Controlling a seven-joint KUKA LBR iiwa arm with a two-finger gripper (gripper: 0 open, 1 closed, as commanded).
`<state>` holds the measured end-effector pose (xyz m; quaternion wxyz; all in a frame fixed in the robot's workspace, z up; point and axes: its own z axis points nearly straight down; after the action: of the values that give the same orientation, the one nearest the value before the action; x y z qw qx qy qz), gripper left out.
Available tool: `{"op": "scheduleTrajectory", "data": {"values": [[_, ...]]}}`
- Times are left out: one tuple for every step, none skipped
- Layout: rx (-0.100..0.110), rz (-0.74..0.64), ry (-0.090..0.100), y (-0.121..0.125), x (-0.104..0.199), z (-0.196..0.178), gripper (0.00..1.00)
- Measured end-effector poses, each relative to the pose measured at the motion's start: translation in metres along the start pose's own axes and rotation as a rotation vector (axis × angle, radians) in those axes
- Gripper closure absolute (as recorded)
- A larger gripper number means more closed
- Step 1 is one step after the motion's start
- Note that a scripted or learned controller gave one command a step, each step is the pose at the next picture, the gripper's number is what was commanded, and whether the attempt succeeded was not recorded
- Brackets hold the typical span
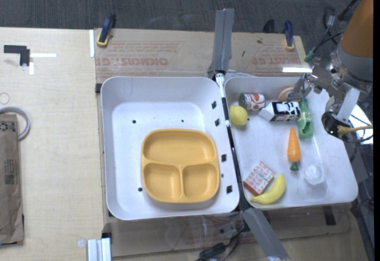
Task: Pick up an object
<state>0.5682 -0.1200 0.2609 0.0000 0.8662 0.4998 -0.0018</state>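
Roughly, biggest first: worktop (47,135) carries two white bins side by side. Left bin (119,135) holds a yellow divided tray (180,165), three compartments, lying flat near the bin's middle. Right bin (335,185) holds all the small stuff.

Arm (359,34) comes in at the right edge, orange band over grey wrist, head sitting over the right bin's far right corner. Jaws (301,89) sit just above the bin's far wall; can't tell whether they're apart or together, too much clutter around the tip.

Candidates in the right bin:
- banana (270,190), near edge, touching a small red-and-white packet (259,176); well away from the jaws
- carrot (293,146), upright in view, mid-bin, below the jaws
- green bottle (305,120), just beside the jaws, closest item along with the black-and-white carton (285,110)
- red-and-white can (254,101), on its side, far left corner
- lemon (238,115), against the left wall, just below the can
- clear cup (314,174), near the right side

Nothing visibly between the jaws.
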Motion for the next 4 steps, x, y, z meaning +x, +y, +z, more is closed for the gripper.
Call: {"op": "scheduleTrajectory", "data": {"values": [[0.002,-0.091,0.001,0.007,-0.018,0.131,0.00],[-0.002,-0.268,0.001,0.021,0.029,0.107,0.00],[-0.002,-0.268,0.001,0.021,0.029,0.107,0.00],[0.000,-0.256,0.001,0.006,-0.028,0.170,0.00]]}}
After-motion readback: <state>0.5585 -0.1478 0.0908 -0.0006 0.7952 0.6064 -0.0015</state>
